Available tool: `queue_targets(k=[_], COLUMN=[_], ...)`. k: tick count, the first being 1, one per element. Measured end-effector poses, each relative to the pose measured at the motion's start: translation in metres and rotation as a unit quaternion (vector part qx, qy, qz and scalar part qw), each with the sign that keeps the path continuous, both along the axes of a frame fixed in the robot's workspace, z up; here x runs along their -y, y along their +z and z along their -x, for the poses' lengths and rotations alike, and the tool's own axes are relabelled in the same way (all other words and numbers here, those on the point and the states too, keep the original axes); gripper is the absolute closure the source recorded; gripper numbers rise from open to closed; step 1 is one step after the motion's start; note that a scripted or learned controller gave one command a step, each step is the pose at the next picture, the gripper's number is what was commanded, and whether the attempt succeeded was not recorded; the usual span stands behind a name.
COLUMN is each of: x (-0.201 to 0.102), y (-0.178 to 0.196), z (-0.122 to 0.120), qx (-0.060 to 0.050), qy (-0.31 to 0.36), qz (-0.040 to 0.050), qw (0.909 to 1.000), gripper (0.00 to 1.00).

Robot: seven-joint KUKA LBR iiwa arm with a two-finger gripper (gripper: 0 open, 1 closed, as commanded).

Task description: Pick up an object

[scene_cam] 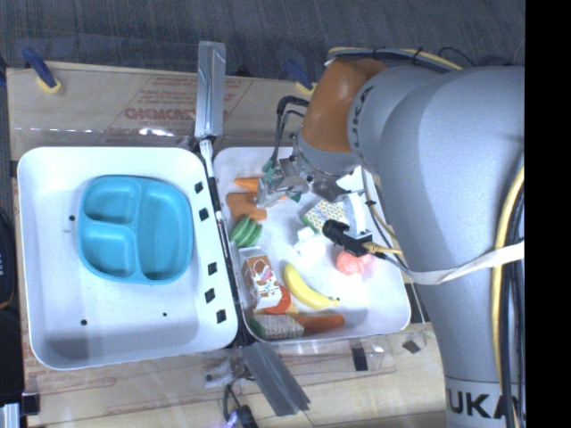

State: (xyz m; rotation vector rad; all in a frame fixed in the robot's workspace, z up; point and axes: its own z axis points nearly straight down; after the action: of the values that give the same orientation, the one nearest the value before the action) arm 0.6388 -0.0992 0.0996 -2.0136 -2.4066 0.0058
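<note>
Your gripper (pixel 278 178) sits low in the right bin (pixel 393 315), near its far left corner; you cannot tell how its fingers stand. An orange carrot (pixel 247 185) lies just beside it at nine o'clock, a brown piece (pixel 243 204) at seven. The green vegetable (pixel 245 231), carton (pixel 260 281) and banana (pixel 308 290) crowd toward six. The blue tray (pixel 136 226) rests in the left bin (pixel 45 328).

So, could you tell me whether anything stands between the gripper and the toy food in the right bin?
Nothing visible does. The gripper is low at the far end of the right bin, right beside the orange carrot and a brown piece. The green vegetable and banana lie nearer the camera, uncovered.
</note>
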Motion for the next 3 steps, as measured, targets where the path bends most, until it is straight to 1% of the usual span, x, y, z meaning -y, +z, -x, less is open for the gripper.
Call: queue_targets(k=[1, 2, 3], x=[-0.031, 0.040, 0.040], y=[0.113, 0.049, 0.049], z=[0.019, 0.008, 0.007], qx=[0.003, 0.001, 0.001], qy=[0.054, 0.156, 0.156], qz=[-0.0001, -0.0006, -0.0007], qw=[0.9985, 0.9878, 0.9878], gripper=[1.00, 1.00, 0.00])
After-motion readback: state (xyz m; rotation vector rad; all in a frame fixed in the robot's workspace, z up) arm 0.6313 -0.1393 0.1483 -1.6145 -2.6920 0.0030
